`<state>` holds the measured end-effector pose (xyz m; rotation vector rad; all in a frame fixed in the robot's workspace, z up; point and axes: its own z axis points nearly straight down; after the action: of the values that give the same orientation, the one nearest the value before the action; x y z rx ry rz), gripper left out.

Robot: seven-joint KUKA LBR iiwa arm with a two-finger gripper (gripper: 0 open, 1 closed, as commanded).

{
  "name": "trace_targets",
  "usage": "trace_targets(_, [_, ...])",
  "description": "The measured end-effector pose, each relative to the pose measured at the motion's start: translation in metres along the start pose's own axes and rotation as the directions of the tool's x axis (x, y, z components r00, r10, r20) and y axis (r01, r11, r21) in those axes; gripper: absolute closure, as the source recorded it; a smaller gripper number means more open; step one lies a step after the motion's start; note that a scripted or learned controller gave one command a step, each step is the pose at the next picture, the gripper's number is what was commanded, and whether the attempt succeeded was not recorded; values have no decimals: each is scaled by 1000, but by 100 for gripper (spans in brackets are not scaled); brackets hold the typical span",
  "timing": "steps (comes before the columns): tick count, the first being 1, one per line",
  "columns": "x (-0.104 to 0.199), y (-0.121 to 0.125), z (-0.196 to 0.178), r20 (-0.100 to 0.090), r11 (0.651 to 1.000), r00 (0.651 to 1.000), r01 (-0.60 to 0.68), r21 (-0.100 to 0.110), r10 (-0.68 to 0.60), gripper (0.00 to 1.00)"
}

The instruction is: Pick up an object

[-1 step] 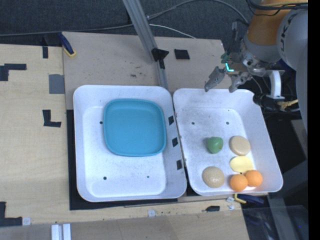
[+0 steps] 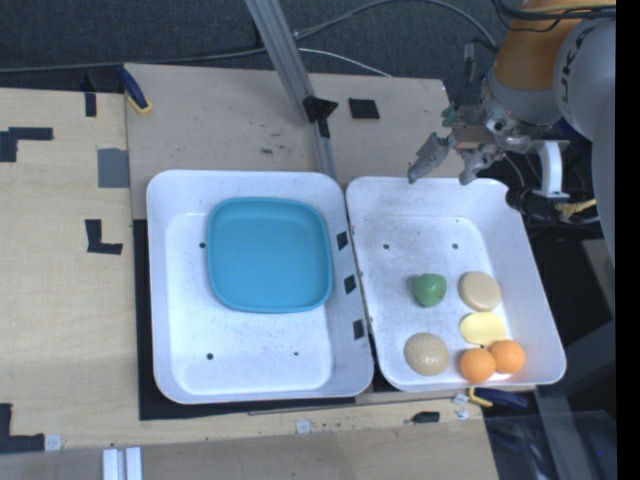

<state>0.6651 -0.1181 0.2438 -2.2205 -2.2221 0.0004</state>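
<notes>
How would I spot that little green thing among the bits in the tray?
Look at the right-hand white bin, the one without the blue plate. Near its lower right corner sits a cluster of small rounded objects. The green object is at the cluster's upper left, the only green piece; its neighbours are beige, yellow and orange.

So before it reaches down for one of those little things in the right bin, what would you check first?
1. Gripper open with nothing between its fingers: ok.
2. Gripper above a target: not ok; it hangs at the right bin's far rim, away from the items.
3. Green piece has free space around it: ok.
4. Two orange balls apart from each other: not ok; they touch.
5. Blue plate out of the way in the left bin: ok.
</notes>
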Motion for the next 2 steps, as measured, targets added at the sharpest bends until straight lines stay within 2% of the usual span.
trace_targets(2, [14,2,111,0,1000,1000,0,5,0,0])
